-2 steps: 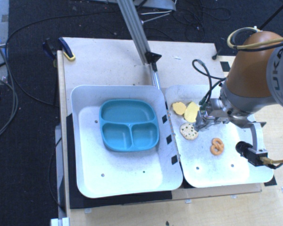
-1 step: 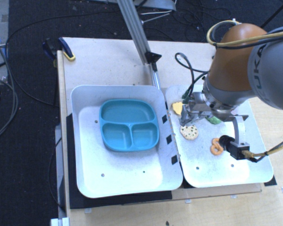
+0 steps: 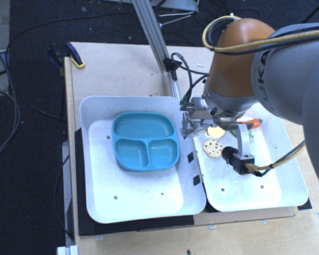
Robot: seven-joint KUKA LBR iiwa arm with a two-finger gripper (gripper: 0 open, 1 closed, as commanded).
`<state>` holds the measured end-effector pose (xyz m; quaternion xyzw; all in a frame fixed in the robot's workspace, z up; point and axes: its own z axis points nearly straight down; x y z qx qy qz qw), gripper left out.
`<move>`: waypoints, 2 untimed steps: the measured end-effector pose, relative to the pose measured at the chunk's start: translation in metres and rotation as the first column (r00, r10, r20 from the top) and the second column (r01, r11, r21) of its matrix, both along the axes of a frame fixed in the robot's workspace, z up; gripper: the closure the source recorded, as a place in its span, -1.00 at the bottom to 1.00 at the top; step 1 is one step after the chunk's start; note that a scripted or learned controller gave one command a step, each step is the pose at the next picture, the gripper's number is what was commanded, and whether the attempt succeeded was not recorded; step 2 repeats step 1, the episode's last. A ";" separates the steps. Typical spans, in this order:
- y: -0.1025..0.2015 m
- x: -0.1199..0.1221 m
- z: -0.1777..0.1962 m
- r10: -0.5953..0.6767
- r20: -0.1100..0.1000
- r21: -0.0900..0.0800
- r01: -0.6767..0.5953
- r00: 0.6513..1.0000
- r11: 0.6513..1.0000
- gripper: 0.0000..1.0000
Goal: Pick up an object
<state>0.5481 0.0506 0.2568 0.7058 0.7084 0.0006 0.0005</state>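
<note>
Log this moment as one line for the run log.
arm: over right bin | tool: near cookie | blue divided plate: in left bin | pick: not yet seen

Grey arm (image 3: 292, 73); orange band (image 3: 239, 52); yellow-sheathed cable (image 3: 266, 42); black connector (image 3: 238, 161)

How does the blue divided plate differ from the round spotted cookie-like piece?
The blue divided plastic plate lies in the left white bin; the round tan cookie-like piece with dark spots lies in the right white bin. The plate is far larger, rounded-rectangular, with three compartments; the cookie is a small plain disc. The plate sits in the open; the cookie lies close under the tool. Both lie flat.
</note>
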 end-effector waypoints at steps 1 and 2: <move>0.040 0.017 -0.014 0.001 0.000 -0.001 -0.001 1.000 1.000 1.00; 0.040 0.017 -0.014 0.001 0.000 -0.001 -0.001 1.000 1.000 1.00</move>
